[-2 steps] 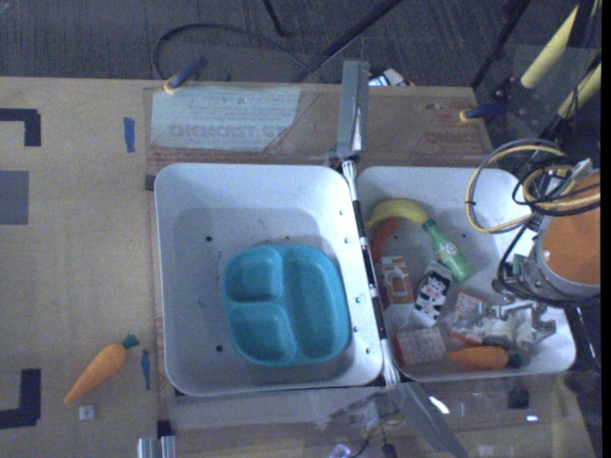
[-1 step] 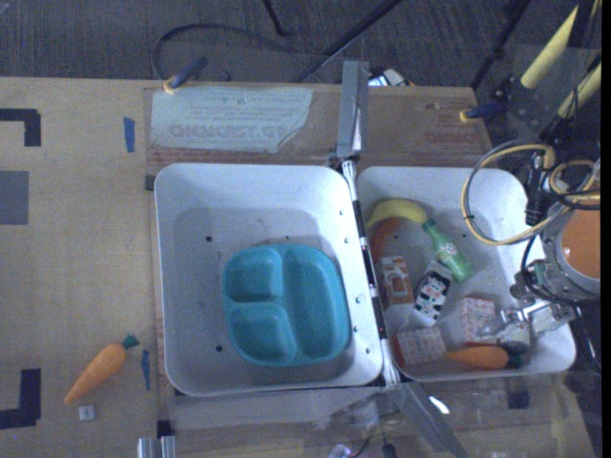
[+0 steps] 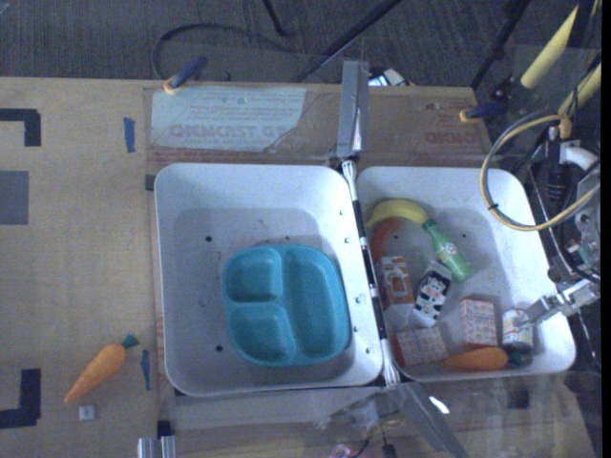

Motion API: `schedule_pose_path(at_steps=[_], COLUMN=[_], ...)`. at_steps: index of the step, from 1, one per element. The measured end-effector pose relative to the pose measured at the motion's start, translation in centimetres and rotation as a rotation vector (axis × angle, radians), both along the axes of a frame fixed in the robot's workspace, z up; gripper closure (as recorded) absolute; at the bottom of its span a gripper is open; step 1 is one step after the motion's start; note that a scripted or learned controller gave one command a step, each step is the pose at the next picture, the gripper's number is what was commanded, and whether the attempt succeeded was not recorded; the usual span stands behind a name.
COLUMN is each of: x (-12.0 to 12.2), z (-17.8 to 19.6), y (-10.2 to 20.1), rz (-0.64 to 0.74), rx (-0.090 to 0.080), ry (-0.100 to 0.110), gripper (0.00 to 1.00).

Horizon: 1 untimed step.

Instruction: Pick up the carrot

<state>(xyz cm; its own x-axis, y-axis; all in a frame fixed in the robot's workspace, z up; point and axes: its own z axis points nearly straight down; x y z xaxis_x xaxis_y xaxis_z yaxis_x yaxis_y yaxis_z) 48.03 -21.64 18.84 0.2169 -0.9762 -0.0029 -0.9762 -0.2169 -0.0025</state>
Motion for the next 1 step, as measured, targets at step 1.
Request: schedule_pose_path(at_steps=[1], x=[0.02], z=[2.89], y=[0.66], rz=[-0.277], rx=[0.000], ry=[-0.002], gripper=[0.00])
